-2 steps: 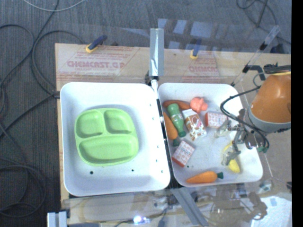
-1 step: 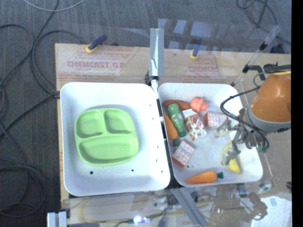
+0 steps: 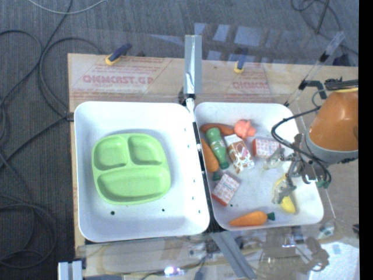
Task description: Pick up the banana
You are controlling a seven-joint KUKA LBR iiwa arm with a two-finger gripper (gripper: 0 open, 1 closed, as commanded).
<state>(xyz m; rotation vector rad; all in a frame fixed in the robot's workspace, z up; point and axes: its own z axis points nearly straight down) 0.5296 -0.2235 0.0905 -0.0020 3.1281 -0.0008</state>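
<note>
Wooden worktop (image 3: 87,80) carries two shallow white bins side by side. Left white bin (image 3: 87,214) holds lime-green divided plastic tray (image 3: 132,168), probably drop-off spot. Right white bin (image 3: 259,111) holds toy food clutter. My gripper (image 3: 293,178) hangs over its right side, just above small yellow banana (image 3: 285,196), lined up for grasp. Cannot tell gripper opening. Banana short, curved, partly hidden, lying near right wall beside orange plastic carrot (image 3: 250,219).

text: faint red stencil lettering is showing on the table (image 3: 125,80) above the left bin, reading roughly "CHEMCAST.G…", upside-down-looking, not fully legible | a second red print is showing on the table above the right bin, too blurred to read | cartons (image 3: 240,155) in the right bin are bearing print too small to read
</note>
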